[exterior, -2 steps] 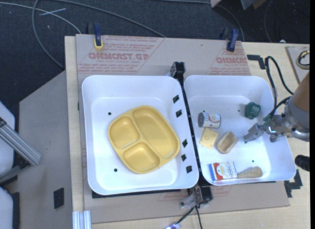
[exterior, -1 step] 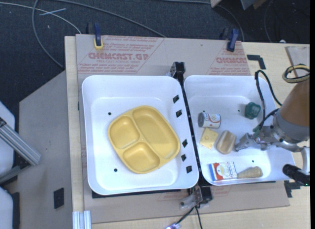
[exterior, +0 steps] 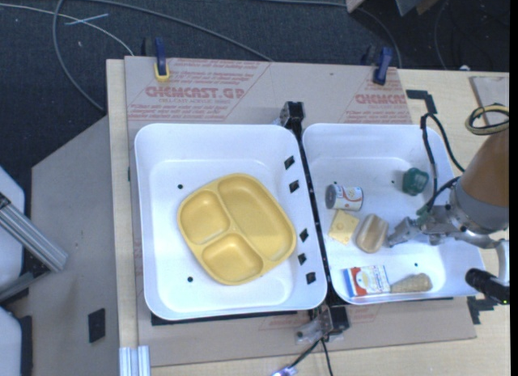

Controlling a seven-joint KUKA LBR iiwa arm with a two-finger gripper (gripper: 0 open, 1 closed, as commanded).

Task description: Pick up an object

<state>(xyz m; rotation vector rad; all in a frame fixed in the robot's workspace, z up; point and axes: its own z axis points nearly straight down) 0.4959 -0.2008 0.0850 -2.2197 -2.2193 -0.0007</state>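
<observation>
While the left bin (exterior: pixel 154 229) carries a yellow divided plate (exterior: pixel 235 227) at its centre, with three compartments and lying flat, the small things are all in the right bin (exterior: pixel 364 136), past the black clips along the shared wall in the middle of the frame. Furthest left in that bin lies a small can (exterior: pixel 344 197) on its side, and just below it a pale yellow block (exterior: pixel 343 226). Touching or nearly touching that block on its right is a tan rounded piece (exterior: pixel 371 234). Lower down, near the bin's bottom edge, a flat red, white and blue packet (exterior: pixel 367 280) lies beside a light brown cone-like piece (exterior: pixel 412 284). Toward the upper right of the bin sits a small dark green object (exterior: pixel 415 180), well apart from the rest. The claw (exterior: pixel 398 234) comes in from the right edge on the grey arm with its orange band (exterior: pixel 490 176), its tip low over the bin floor just right of the tan rounded piece, close to it. Whether its fingers are apart or closed is too small to tell, and nothing can be seen between them. The tabletop (exterior: pixel 202 83) shows printed brown board above both bins.
</observation>
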